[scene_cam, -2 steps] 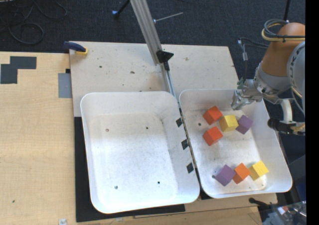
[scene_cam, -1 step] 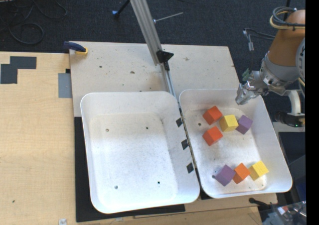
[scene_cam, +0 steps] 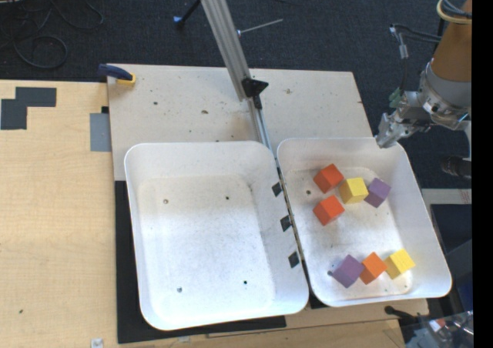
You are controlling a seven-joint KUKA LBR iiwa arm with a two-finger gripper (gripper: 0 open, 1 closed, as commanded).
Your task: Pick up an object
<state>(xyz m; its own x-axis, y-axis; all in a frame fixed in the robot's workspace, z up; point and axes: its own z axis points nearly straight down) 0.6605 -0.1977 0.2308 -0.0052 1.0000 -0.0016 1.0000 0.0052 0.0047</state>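
The right bin (scene_cam: 420,208) holds several small cubes. Near its far end sit two orange cubes (scene_cam: 329,178) (scene_cam: 329,209), a yellow cube (scene_cam: 354,189) and a purple cube (scene_cam: 377,192). At the near end a purple cube (scene_cam: 347,270), an orange cube (scene_cam: 373,267) and a yellow cube (scene_cam: 400,262) lie in a row. My gripper (scene_cam: 387,135) hangs over the far right corner of that bin, above the rim and apart from every cube. Nothing shows between its fingertips.
The left bin (scene_cam: 146,177) lies beside the right one, with black clips along the shared rim. A slanted aluminium post (scene_cam: 227,35) rises behind the bins. A blue and yellow clamp (scene_cam: 117,73) sits at the board's far left corner.
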